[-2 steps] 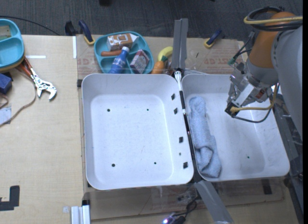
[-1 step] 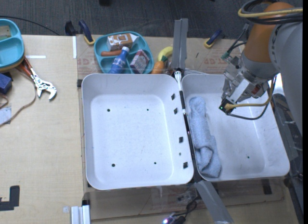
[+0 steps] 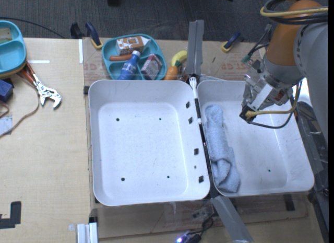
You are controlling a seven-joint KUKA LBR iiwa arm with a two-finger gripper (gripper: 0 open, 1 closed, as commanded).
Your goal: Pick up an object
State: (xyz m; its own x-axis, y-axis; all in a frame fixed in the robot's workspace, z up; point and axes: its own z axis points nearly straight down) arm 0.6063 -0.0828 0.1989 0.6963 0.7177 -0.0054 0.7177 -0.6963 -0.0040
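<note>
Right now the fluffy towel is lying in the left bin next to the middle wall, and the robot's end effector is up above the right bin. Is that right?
Not quite. The towel lies in the right bin, not the left bin, as the camera view shows. The rest holds: it lies along the middle wall, and the end effector is above the right bin.

Pale blue-grey towel point(image 3: 220, 149), perhaps faintly textured, in white right bin point(image 3: 271, 153).

Behind the left white bin point(image 3: 104, 148), a teal tray point(image 3: 110, 54) on the table point(image 3: 47, 158) holds a blue bottle point(image 3: 129, 65), a small box point(image 3: 131, 43) and packets. A banana point(image 3: 178, 58) lies just beside it. A wrench point(image 3: 46, 93) rests at far left, near another teal tray point(image 3: 11, 48).
</note>
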